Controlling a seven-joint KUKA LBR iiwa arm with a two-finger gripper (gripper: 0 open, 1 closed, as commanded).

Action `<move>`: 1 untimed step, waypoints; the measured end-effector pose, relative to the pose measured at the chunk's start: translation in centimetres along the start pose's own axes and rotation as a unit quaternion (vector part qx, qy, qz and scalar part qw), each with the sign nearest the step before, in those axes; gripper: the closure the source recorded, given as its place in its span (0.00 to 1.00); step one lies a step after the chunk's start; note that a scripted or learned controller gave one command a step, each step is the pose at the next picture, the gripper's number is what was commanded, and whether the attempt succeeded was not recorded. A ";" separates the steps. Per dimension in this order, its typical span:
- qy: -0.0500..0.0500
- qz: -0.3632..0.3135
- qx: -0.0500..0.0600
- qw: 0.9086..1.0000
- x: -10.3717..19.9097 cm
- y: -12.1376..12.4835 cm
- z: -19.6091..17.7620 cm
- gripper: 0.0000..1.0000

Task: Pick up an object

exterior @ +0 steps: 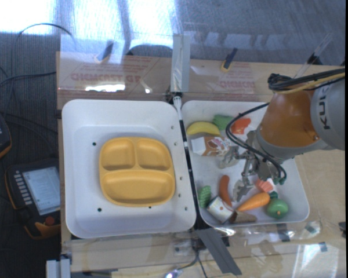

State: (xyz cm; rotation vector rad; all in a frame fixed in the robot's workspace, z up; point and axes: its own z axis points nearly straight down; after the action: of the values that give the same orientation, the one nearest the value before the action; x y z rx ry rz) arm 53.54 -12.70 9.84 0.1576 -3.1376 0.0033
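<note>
Sitting in the left bin (75, 155) is a yellow divided tray (137, 170), nothing else w/ it, well apart from the action. Moving right across the divider, the right bin (298, 181) is holding the clutter: banana (202, 128) at top, green piece (222, 121) just beside it, red-orange piece (240, 126) next, a brown/white packet (211, 146) below the banana. Lower down: small green item (204, 195), sausage (224, 188), white cup (219, 209) lying tilted, carrot (253, 202), green round veg (276, 208) near the right corner.

Arm is reaching in from the right, orange band over the bin's upper right. Gripper (243, 181) is hanging over the bin middle, just beside sausage and carrot. Can't tell how far the claw is spread, metal and cables are blurring together; nothing visibly clamped in it.

Likely target, my guess: sausage or carrot, both lying on the bin floor right under the claw.

Risks: items are packed tight, so descending may be pushing the carrot or sausage aside, or pinching two at once. Round shapes may be slipping out on the lift.
</note>
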 end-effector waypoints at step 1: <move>-0.020 0.013 0.005 1.000 2.6 2.5 0.3 0.00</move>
State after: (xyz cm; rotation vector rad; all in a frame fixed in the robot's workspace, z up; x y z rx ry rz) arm 50.74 -10.45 9.50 0.1192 -3.1790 0.0154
